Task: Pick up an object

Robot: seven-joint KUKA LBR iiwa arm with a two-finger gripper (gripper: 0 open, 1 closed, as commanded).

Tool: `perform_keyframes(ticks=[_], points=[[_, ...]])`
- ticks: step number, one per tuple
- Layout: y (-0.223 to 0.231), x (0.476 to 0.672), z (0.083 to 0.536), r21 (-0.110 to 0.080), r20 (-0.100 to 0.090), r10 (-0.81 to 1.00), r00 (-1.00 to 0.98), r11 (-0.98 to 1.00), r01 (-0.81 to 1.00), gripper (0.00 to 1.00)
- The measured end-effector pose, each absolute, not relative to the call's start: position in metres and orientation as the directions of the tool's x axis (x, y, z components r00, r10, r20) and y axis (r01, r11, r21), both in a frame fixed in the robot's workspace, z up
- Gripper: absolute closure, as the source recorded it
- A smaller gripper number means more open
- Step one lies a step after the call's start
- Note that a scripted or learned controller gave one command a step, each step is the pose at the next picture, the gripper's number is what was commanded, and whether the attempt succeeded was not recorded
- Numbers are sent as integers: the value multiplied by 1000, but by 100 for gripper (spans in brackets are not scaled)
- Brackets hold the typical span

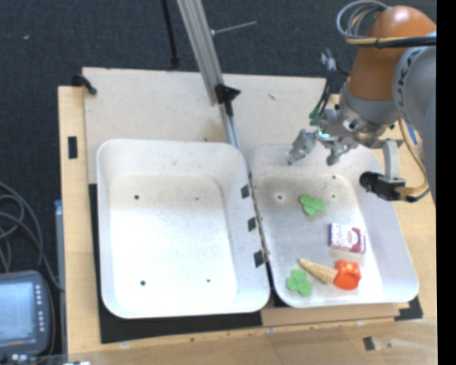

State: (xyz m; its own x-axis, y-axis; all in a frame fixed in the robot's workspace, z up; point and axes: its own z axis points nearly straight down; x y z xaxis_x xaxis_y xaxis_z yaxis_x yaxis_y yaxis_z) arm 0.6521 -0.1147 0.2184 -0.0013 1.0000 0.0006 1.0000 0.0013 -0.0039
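Cone (316, 271): tan, tapered piece lying flat in the right bin; long axis runs near-level left to right with a slight tilt, narrow tip to the left, wide end to the right and touching the orange-red object.
Orange-red object (348, 274): one, rounded, at the near right of the right bin, just right of the cone.
Green pieces: two. One (312, 204) sits mid-bin toward the far side; the other (299, 282) lies near the front edge, just left of the cone's tip.
Small box (346, 237): one, white with a pink-purple face, between the far green piece and the orange-red object.
Right bin (387, 242): white, shallow; holds five things, namely the cone, the orange-red object, two green pieces and the box.
Left bin (175, 226): white, shallow, side by side with the right bin.
End effector (319, 149): over the far edge of the right bin, fingers spread apart, released, nothing between them; well apart from all five objects.
Table (144, 97): pale board carrying both bins.
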Motion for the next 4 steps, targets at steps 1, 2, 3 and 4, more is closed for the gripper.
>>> perform_keyframes(ticks=[1, 2, 3, 4], points=[[-115, 653, 222, 1, -1, 1000, -3, 3, 1000, 0], [-109, 660, 166, -3, -2, 1000, -4, 4, 1000, 0], [-104, 661, 121, -3, -3, 1000, -5, 5, 1000, 0], [-106, 661, 100, -2, -3, 1000, -2, 2, 1000, 0]])
